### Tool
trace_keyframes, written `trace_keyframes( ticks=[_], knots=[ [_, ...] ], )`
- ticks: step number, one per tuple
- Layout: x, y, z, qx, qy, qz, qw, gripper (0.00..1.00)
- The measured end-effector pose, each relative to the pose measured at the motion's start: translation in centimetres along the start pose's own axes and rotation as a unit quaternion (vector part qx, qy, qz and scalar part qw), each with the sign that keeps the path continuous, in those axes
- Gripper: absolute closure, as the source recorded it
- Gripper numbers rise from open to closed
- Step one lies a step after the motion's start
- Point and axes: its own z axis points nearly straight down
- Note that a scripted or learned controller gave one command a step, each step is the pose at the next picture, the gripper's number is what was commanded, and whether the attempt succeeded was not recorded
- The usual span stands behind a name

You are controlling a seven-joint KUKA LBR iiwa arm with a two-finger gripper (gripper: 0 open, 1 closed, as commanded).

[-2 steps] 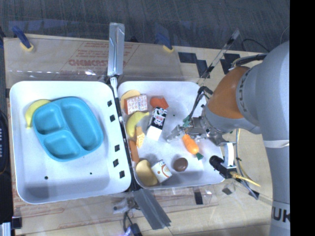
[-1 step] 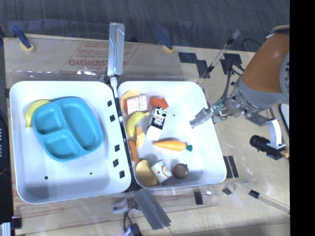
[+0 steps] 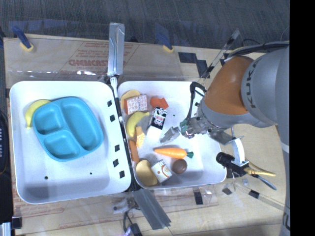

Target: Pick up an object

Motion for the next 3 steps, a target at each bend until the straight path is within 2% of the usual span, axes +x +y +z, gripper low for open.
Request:
trace_keyframes(
  ticks=[1, 2, 3],
  knots=[
    [0.0, -2.4, 6.3, -0.016, -0.009, 0.028, 0.9994, 0.0],
    [-0.6, -4.1, 7.3, -0.005, -0.002, 0.213, 0.9771, 0.0],
    [-0.6, -4.0, 6.3, -0.005, -0.002, 0.21, 0.9776, 1.0]
  ],
)
